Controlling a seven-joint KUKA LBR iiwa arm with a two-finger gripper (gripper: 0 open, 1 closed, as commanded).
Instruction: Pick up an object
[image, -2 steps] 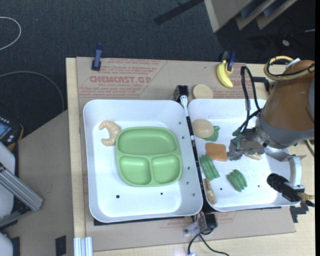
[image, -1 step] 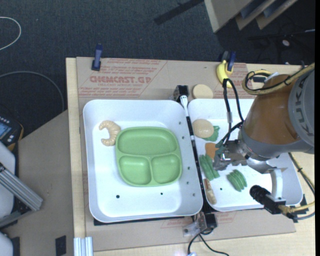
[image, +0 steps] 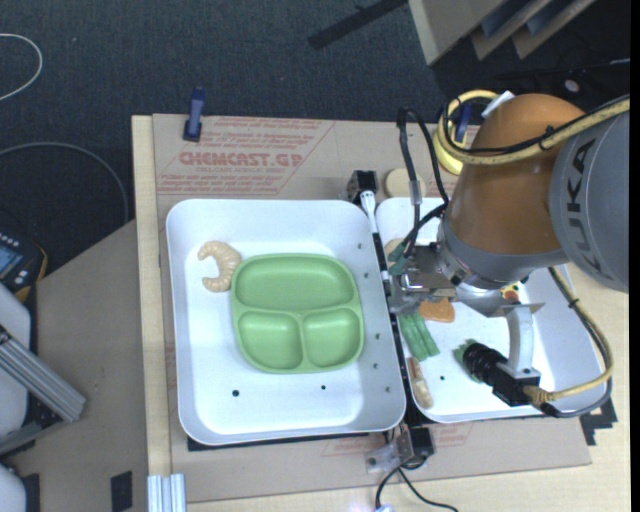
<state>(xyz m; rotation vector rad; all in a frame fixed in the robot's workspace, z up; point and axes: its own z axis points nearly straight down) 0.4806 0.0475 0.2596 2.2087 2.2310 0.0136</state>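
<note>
A tan bench (image: 150, 330) carries a printed brown board (image: 250, 155); two white bins, left bin (image: 190, 300) and right bin (image: 565, 350), sit side by side on it.

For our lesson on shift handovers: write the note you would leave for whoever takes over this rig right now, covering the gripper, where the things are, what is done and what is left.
Gripper: low over the right bin's left edge; finger state cannot be judged.
Left bin: green divided tray in the middle, croissant touching its upper left corner.
Right bin: green strip and an orange piece just below the gripper, small tan piece near the front left.
Done: nothing is seen lifted.
Left: grasp one object and raise it.
</note>
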